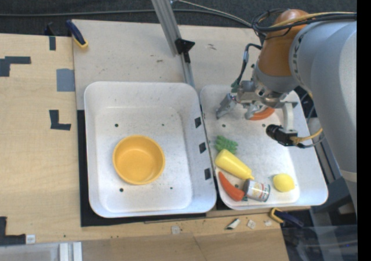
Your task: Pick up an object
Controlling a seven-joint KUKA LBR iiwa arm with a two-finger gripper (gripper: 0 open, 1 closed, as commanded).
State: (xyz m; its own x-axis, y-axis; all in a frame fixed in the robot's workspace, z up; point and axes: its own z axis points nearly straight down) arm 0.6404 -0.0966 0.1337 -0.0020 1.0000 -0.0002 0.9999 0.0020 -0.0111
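My gripper [237,109] hangs over the far part of the right bin [307,196], open, with one grey finger [223,107] splayed to the left and nothing between the fingers. An orange object [262,114] lies just right of it, partly hidden under the wrist. Nearer the front of this bin lie a green leafy piece [226,143], a yellow corn-like piece [233,164], a red-orange carrot [230,187], a small can [257,190] and a yellow lemon [283,182]. All of these are well clear of the gripper.
The left bin [98,109] holds a yellow bowl [139,159]. A slanted metal pole [168,19] rises behind the bins. A black part with a cable [282,134] hangs off the arm over the right bin. Blue-yellow clamps [76,32] sit at the bench corners.
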